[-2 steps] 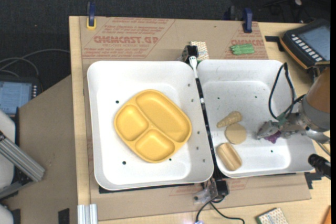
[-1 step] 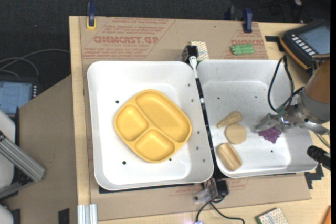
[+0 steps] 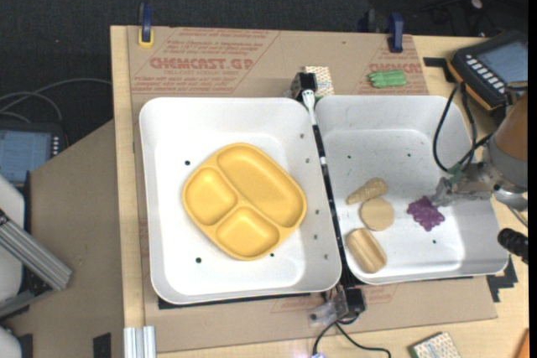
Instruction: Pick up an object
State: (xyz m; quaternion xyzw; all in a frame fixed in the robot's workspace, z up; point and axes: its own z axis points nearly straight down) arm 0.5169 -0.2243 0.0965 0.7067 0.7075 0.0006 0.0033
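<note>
The pincer (image 3: 443, 190) sits low in the right bin (image 3: 394, 117), close to that bin's right wall, reaching in from the right edge of the view. Its tip comes down just beside the purple grape cluster (image 3: 426, 214), which lies immediately below and a little left of it; whether the two touch is too fine to tell. How far the pincer is open cannot be made out at this size, and nothing can be seen held in it.

Farther left of the pincer, still in the same bin, lie three tan food pieces. A round flat cookie (image 3: 377, 215) is the nearest of them, just left of the grapes. Above it, touching or almost touching, is a croissant-like piece (image 3: 367, 190) lying at a slant. Below the cookie, near the bin's front left corner, is an oblong bread roll (image 3: 366, 251).

Well to the left of the pincer, across the seam where the bins meet, the left bin (image 3: 168, 121) holds a yellow divided plate (image 3: 243, 200) with three compartments, turned at an angle.

Up and to the left of the pincer, beyond the right bin's far rim, a small green object (image 3: 387, 80) lies on the brown desk (image 3: 210, 54). A black cable (image 3: 442, 126) curves over the bin just above the pincer.
</note>
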